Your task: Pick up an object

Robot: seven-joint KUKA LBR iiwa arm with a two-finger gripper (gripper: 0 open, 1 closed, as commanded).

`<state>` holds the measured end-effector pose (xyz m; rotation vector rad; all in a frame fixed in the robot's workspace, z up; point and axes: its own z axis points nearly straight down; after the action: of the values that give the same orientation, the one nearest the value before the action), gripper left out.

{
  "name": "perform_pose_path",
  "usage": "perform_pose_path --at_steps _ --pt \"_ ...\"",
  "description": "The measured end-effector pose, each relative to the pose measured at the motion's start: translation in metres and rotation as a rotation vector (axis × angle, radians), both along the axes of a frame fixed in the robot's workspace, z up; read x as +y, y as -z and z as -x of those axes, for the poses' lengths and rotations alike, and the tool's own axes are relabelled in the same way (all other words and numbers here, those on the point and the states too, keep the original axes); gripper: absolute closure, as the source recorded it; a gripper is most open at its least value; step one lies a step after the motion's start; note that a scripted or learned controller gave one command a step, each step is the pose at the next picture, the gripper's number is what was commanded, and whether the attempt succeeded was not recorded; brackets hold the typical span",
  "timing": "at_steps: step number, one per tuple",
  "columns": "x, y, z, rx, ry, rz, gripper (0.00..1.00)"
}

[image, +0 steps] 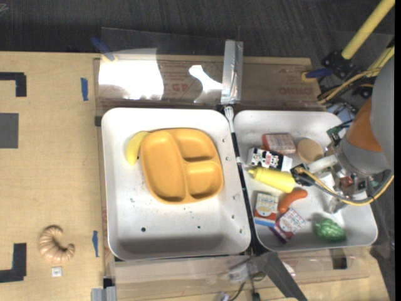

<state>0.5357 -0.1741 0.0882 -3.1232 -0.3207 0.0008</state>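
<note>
Hovering over the right part of the right bin [366, 227], the gripper [343, 190] hangs at the right of the frame amid yellow cables, and whether it is spread or closed cannot be told. Nearest lie an orange carrot-like toy [292, 199] and a yellow bottle-shaped toy [274, 179], both judged light, stiff and smooth-skinned, best pinched across the narrow middle; the carrot is the likelier target. Crowding them are small printed packets [267, 204], a green lumpy toy [329, 229] and a tan round piece [309, 148], while the left bin [119, 231] holds an orange divided tray [182, 164].
</note>
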Motion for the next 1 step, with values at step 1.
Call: perform_pose_path --at_steps 1 --pt "0.0543 -0.0782 -0.0496 -0.003 -0.003 -0.001 0.00"
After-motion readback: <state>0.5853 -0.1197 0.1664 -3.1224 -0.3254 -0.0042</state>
